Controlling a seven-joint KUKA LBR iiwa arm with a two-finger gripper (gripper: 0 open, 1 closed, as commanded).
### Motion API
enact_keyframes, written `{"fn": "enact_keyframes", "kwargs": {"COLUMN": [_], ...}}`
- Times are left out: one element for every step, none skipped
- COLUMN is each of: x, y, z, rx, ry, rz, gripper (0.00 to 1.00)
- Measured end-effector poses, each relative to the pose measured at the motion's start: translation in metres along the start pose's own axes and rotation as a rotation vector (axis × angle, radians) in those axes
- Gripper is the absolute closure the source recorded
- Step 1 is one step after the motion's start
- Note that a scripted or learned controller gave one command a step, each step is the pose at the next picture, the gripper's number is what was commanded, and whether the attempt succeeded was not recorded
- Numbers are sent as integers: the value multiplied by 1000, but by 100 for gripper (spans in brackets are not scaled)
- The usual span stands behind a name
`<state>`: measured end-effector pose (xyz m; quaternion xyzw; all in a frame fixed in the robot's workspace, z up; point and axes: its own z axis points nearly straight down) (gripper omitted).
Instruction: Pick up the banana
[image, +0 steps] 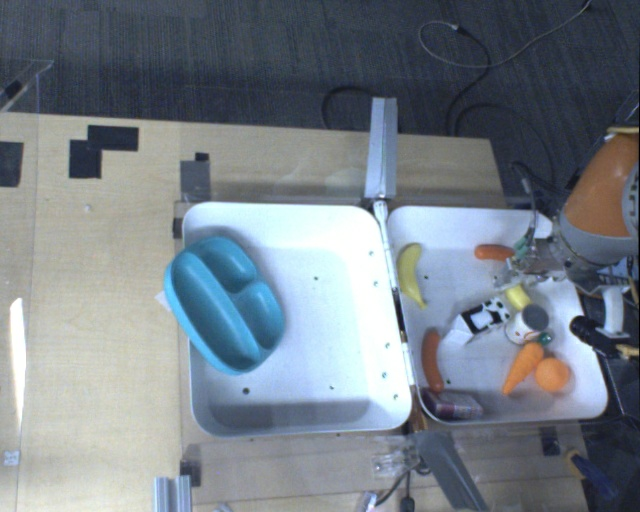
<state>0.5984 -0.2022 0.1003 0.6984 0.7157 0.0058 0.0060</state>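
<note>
You see the banana (411, 274) lying in the right bin (596, 400) near its 10 o'clock corner, beside the wall shared with the left bin (300, 410). The gripper (530, 262) hangs at the right bin's 1 o'clock side, well apart from the banana. A blue divided dish (224, 302) rests at 9 o'clock in the left bin.

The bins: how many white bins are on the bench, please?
2. The left bin holds a blue divided dish. The right bin holds the banana near its left wall, among other toys.
</note>
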Motion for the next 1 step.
{"fn": "enact_keyframes", "kwargs": {"x": [68], "y": [2], "z": [-112], "rx": [9], "ry": [-1], "rz": [55], "gripper": [100]}}
